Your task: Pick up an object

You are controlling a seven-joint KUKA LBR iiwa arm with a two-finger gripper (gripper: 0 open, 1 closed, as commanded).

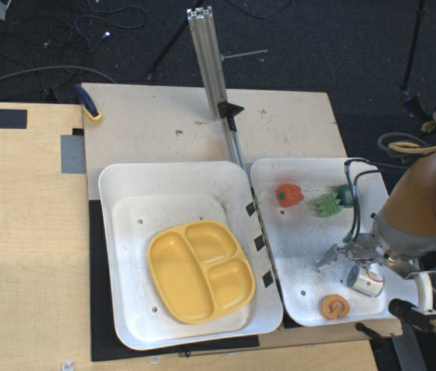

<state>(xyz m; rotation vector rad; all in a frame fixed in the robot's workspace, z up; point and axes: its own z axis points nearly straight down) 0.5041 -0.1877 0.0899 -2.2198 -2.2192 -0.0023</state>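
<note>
You can't read gripper [340, 255] fingers: too small, blurred. Arm [417, 207] covers right bin's [303, 300] right rim and part of white cup [366, 282]. Green toy [329, 204] shape unclear, too small.

An orange band [423, 195] is being shown above a grey wrist [405, 242] on the arm. A black cable [355, 199] is being looped beside the wrist. Grey metal fingers [328, 257] are being shown on the gripper [340, 261].

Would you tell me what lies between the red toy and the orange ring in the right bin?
In the camera view, only bare bin floor lies between the red toy and orange ring.
</note>
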